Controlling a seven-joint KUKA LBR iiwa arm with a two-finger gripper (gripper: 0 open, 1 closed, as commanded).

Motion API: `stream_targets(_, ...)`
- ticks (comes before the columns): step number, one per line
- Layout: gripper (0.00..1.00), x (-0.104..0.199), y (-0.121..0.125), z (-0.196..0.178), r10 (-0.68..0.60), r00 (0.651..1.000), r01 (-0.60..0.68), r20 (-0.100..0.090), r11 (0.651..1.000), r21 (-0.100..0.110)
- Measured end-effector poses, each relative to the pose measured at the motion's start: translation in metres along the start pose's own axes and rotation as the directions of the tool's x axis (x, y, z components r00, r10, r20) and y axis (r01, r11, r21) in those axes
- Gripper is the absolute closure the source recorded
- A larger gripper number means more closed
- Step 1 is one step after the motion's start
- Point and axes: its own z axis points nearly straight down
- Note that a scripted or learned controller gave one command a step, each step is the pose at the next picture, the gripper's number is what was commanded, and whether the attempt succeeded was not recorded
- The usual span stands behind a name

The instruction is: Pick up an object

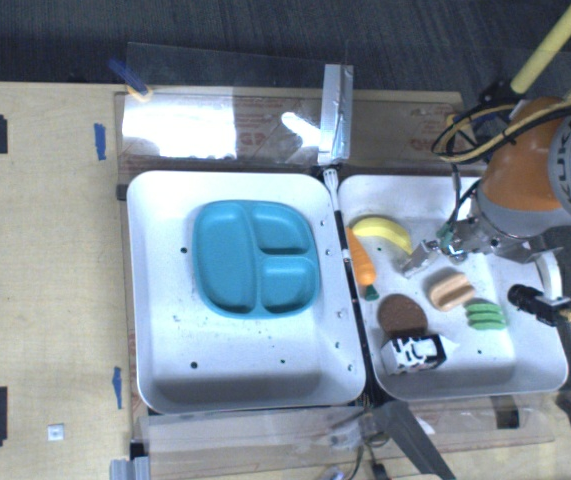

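Grey arm [550, 183] hides part of the right bin [535, 363]; the gripper's [427, 253] state is unclear.

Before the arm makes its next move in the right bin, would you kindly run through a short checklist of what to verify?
1. Gripper is over the right white bin: ok.
2. An object sits between its fingers: not ok, none visible there.
3. Finger opening: cannot tell, too small and blurred.
4. Nearest targets are apart from each other: ok, the yellow banana and the tan bread roll lie separately.
5. Brown round cookie is free of neighbours: not ok, the black-and-white block lies right against it.
6. Blue divided tray in the left bin stays out of the way: ok.
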Motion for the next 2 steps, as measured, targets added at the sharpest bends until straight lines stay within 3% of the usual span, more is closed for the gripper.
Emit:
stream_targets(1, 1.00, -0.001, 0.003, -0.013, 0.001, 1.000, -0.001, 0.002, 1.000, -0.008)
stream_targets(2, 1.00, 0.022, -0.011, -0.001, 0.169, 0.986, -0.169, 0.002, 0.986, -0.005)
